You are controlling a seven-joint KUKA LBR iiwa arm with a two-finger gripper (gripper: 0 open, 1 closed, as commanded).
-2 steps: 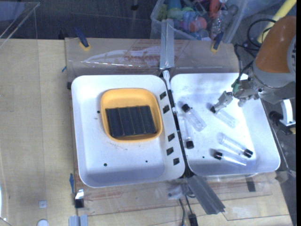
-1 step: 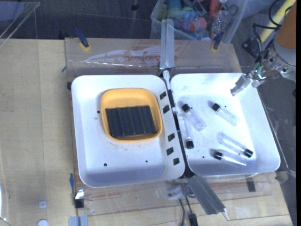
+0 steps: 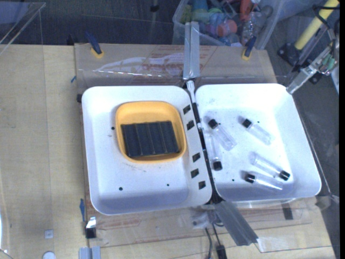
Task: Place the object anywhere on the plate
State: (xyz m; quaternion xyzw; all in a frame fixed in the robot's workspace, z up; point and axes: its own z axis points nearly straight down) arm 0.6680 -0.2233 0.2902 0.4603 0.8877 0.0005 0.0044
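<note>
A yellow plate [image 3: 125,118] with rounded corners lies in the left white bin [image 3: 102,188]. A dark, ridged rectangular object [image 3: 150,138] rests flat in the middle of the plate and covers most of its floor. In the right white bin [image 3: 302,144] lie several clear tubes with black caps: one near the divider [image 3: 221,135], one further back [image 3: 256,129], and two side by side at the front right [image 3: 268,167] [image 3: 262,181]. A small black cap [image 3: 217,165] sits by the divider.
A ridge with black clips [image 3: 195,156] divides the two bins. A metal bracket [image 3: 308,73] hangs past the right bin's back right corner. A clear box of colourful items [image 3: 229,9] stands behind the bins. Wooden bench surface surrounds them.
</note>
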